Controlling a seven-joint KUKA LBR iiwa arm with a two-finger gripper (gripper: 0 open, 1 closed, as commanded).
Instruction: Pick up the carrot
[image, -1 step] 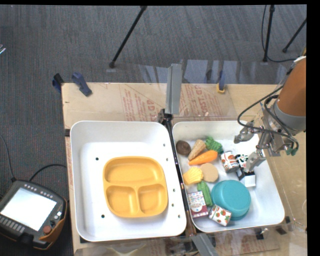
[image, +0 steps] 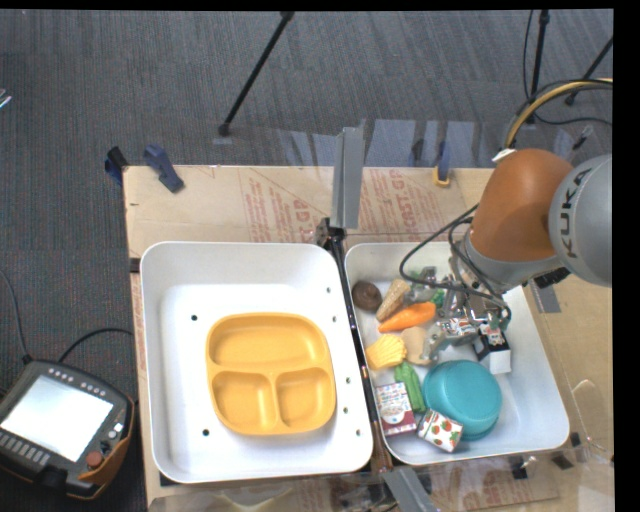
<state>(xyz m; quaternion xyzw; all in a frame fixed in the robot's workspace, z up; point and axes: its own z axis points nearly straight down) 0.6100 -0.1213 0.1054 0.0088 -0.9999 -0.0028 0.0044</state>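
The teal bowl (image: 463, 397) sits low right in the frame; above it the carrot (image: 407, 317) lies among toys in the right bin (image: 550, 400), likely light, stiff, slick plastic; I'd grip mid-body across its width; the gripper (image: 462, 322) hovers beside it, its state I cannot tell.

End effector (image: 462, 322) just beside carrot (image: 407, 317), right bin (image: 540, 385).

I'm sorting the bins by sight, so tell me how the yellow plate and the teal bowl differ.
The yellow plate is larger, squarish with rounded corners and split into three compartments; the teal bowl is smaller, round and undivided. The plate lies alone in the left bin; the bowl sits crowded among toy foods in the right bin. Both look like smooth plastic.
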